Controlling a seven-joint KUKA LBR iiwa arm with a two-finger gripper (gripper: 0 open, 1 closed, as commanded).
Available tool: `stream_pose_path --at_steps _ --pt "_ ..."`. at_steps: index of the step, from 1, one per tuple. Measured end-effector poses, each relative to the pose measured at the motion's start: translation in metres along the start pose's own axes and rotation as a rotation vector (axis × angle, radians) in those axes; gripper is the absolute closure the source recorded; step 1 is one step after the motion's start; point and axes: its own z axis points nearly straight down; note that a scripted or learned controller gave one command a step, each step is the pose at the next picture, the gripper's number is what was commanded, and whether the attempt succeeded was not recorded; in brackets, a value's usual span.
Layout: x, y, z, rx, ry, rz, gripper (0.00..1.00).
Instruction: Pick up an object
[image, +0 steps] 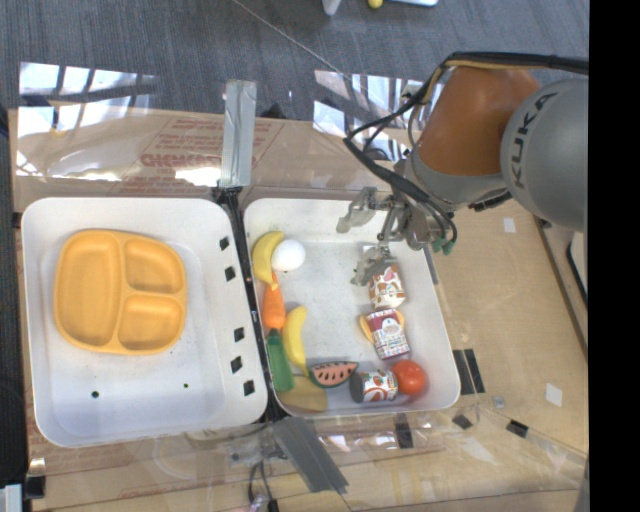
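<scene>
On the cardboard-covered bench (150, 150) you see two white bins. The gripper (372, 268) hangs in the right bin (330, 215), just above a small can (387, 287); you cannot tell how its fingers stand.

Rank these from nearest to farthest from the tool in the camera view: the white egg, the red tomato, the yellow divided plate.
Measured from the tool in the right bin:
1. White egg, at the right bin's left wall, level with the tool.
2. Red tomato, in that bin's near right corner.
3. Yellow divided plastic plate, away in the left bin.
</scene>
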Motion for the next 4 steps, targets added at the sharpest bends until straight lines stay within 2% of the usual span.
stream_pose_path --at_steps 1,2,3,4 --pt "-0.005 -0.050 0.108 -0.003 0.005 -0.037 0.00" --pt "-0.009 -0.048 0.093 0.000 -0.005 -0.045 1.00" --pt "-0.009 -0.047 0.093 0.000 -0.005 -0.046 0.00" --pt "0.038 -0.047 0.114 -0.002 -0.001 0.060 0.00"
